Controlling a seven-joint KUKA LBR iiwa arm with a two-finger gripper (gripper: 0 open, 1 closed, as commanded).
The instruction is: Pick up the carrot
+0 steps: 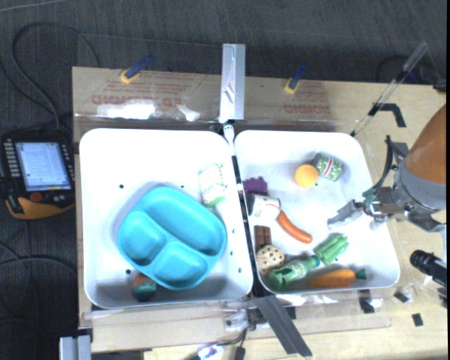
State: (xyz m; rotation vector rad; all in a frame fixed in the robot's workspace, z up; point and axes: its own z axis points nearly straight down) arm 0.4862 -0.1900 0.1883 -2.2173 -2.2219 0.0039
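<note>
Looking down, we list what we see.
Arm: reaches in from the right, its orange band [435, 148] at the picture's edge.
Gripper [350, 212]: we see it low over the right bin's right side, tips pointing left; its fingers stand slightly apart with nothing between them.
Carrot [331, 278]: lies flat along the front edge of the right bin [285, 145], near its front right corner, green top toward the right; well apart from the gripper.
Green vegetable [307, 261]: just behind the carrot, touching it or nearly so; we cannot tell which.
Sausage [294, 227]: orange-red, near the right bin's middle, slanted.
Orange ball [306, 175]: toward the back edge, beside a small striped can [329, 166].
Cookie [269, 256]: by the front left corner of the right bin.
Left bin [105, 156]: carries a blue divided tray [172, 235], tilted toward its front edge.
</note>
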